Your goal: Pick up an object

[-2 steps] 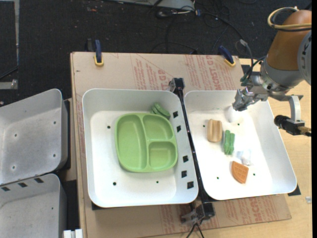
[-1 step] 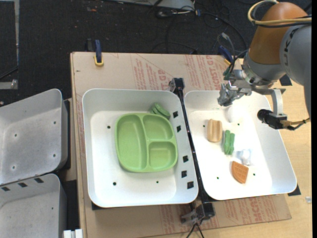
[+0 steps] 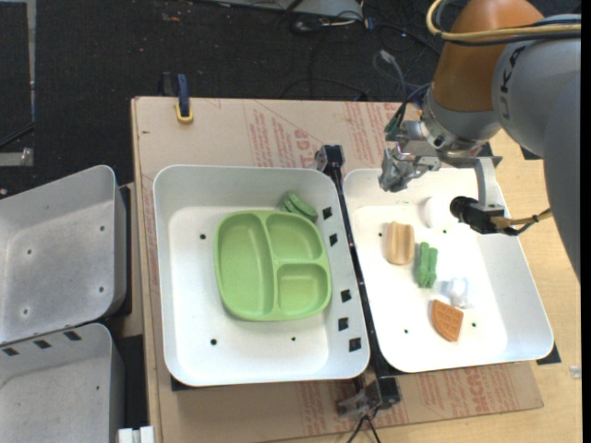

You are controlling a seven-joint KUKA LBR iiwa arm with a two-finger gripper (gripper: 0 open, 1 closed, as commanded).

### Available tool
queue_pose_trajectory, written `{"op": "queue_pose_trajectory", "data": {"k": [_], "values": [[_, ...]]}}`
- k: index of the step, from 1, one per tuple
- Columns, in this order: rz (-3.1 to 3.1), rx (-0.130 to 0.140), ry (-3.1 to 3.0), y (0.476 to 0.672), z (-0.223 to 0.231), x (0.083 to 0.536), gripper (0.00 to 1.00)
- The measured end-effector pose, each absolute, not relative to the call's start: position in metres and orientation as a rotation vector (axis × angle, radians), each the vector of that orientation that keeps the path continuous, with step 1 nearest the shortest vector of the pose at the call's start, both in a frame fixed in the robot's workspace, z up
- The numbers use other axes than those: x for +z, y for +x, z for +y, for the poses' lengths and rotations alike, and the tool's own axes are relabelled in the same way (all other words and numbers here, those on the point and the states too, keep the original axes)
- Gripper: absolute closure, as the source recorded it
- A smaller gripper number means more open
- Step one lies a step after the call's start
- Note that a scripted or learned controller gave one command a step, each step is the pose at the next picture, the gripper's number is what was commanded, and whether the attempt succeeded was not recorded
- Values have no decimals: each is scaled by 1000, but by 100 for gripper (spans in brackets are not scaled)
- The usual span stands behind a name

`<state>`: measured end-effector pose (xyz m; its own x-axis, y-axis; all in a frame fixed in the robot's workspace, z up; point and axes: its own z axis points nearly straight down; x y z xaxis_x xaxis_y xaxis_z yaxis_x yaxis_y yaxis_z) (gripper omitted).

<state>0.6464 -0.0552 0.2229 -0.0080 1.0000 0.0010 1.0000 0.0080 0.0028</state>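
- Nearest the camera in the right bin [image 3: 517, 335], at about 5 o'clock, lies an orange wedge-shaped piece [image 3: 447, 321]; just above it sits a small pale, whitish object [image 3: 453, 291], too blurred to name.
- At the bin's middle a green toy piece [image 3: 426, 265] lies just beside a tan bread-like piece [image 3: 399, 243], the tan one at its 10 o'clock. Any of these would serve as the object to pick up.
- The claw [image 3: 397, 175] hangs over the bin's far-left corner, at 11 o'clock from the tan piece, with nothing seen between its tips; whether it is spread or closed cannot be told.
- My judgement: the tan piece is the closest target. Best to come down straight over its middle and close across its narrow width, keeping off the green piece beside it.
- The left bin [image 3: 185, 340] holds a green divided plate [image 3: 273, 266], with a small green item [image 3: 300, 205] touching its rim at 1 o'clock.
- Both bins rest on a brown board over the tabletop [image 3: 240, 127]; beyond lies dark floor with cables [image 3: 332, 21].
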Motion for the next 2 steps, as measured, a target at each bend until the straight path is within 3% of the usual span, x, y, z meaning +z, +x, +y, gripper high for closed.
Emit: {"op": "queue_pose_trajectory", "data": {"k": [2], "values": [[2230, 4, 2213, 655, 46, 240, 100]]}}
